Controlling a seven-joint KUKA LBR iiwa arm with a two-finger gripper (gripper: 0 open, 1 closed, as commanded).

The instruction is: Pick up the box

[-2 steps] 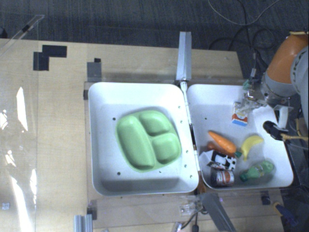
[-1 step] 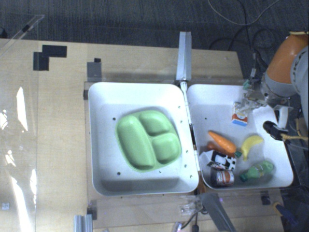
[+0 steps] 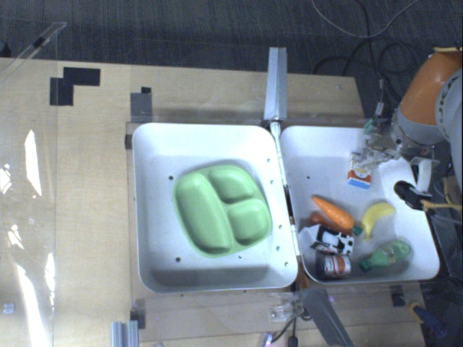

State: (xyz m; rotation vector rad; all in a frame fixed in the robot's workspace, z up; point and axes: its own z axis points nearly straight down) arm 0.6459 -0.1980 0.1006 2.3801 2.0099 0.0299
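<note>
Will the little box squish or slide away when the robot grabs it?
The box looks like thin cardboard, so it is probably light and could dent under a hard squeeze. It lies on the smooth white bin floor, so it may slide if nudged. The hand is right beside it.

Small white box (image 3: 359,176) in right bin's (image 3: 318,144) back.

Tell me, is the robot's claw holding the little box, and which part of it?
It cannot be told. The gripper sits right above the top edge of the small box in the right bin, but the view is too small to show a grip.
</note>
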